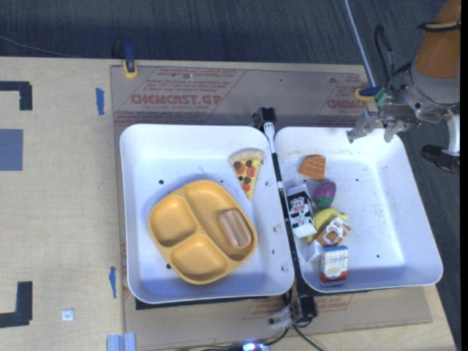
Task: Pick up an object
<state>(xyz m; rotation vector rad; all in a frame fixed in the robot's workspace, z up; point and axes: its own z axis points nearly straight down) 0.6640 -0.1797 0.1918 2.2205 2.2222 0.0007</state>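
My gripper hangs at the far right corner of the right bin, its two fingers spread apart with nothing between them. Along the right bin's left side lie an orange waffle piece, a purple toy, a black-and-white carton, a yellow banana, a small brown-and-white toy and a little juice box. In the left bin sits a yellow divided plate with a hot dog in one compartment, and a pizza slice lies near the far right corner.
The arm's orange band and grey wrist stand above the right bin's far right edge. A black divider clip sits between the bins at the back. Cables run at the front edge. Bare bin floor lies right of the toys.
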